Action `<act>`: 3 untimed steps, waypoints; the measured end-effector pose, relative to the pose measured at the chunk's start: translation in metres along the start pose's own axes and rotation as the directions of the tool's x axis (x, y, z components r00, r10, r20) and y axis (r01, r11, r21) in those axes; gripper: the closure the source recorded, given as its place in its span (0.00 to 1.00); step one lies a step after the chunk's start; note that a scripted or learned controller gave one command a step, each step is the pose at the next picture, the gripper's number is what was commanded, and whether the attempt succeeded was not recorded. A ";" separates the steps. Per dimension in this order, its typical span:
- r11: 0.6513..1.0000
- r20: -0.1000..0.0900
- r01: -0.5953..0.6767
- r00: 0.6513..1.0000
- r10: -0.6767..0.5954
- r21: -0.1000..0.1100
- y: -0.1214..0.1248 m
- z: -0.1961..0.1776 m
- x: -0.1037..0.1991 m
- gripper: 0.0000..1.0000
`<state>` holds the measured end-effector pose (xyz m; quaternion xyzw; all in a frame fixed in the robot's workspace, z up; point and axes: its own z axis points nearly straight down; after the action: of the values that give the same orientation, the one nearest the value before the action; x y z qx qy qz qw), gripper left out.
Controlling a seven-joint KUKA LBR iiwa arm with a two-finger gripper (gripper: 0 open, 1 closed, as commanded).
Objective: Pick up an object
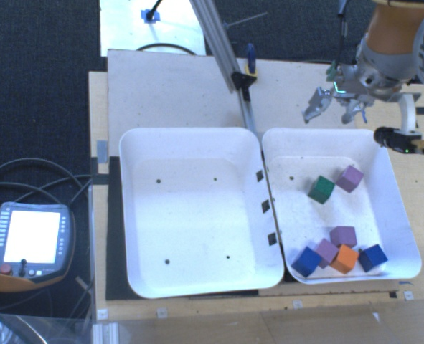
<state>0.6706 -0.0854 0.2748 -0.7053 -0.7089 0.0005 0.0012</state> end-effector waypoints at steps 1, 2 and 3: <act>1.000 0.002 0.001 1.000 -0.001 -0.004 0.001 -0.003 0.000 0.00; 1.000 0.001 -0.003 1.000 0.003 0.000 -0.010 0.050 0.001 0.00; 1.000 0.001 -0.003 1.000 0.003 0.000 -0.008 0.092 -0.002 0.00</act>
<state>0.6622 -0.0873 0.1829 -0.7064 -0.7078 0.0010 0.0007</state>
